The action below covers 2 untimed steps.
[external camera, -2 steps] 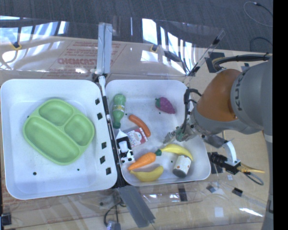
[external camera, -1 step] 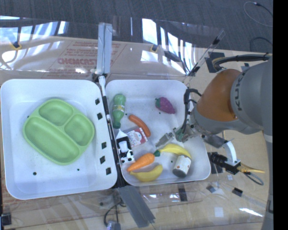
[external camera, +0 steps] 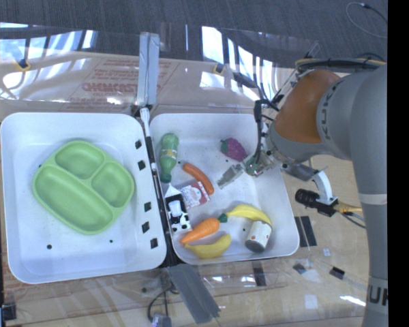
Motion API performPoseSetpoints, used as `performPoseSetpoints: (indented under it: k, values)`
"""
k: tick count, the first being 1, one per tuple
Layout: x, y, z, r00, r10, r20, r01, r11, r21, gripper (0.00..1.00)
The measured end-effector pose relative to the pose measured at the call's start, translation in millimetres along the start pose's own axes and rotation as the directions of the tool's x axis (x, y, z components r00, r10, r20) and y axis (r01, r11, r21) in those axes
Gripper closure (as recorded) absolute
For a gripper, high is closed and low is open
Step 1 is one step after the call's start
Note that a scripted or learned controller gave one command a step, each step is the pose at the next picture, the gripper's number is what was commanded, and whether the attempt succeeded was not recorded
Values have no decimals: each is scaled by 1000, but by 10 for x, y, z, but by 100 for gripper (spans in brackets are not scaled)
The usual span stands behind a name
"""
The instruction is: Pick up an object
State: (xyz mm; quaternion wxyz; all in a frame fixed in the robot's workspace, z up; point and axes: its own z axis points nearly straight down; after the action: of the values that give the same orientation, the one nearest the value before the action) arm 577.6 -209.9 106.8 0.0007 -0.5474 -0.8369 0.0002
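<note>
Arm (external camera: 354, 114) cut off at right

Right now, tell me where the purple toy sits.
The purple toy lies in the right bin, near its back wall, just left of the tool and right of the green bottle.

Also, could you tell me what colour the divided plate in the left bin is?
Light green; the divided plate shows clearly in the camera view.

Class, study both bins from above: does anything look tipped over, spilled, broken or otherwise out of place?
Nothing looks spilled or broken. The right bin holds a loose jumble of toy food lying on its side, including the green bottle, the carrot and a small can. The green divided plate lies flat in the left bin.
</note>
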Motion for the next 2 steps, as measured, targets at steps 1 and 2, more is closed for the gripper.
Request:
performPoseSetpoints:
  k: [1,2]
  values:
    - [-41,89,157,959,285,1,-285,959,0,0]
    - [876,636,161,977,-213,-2,213,977,2,0]
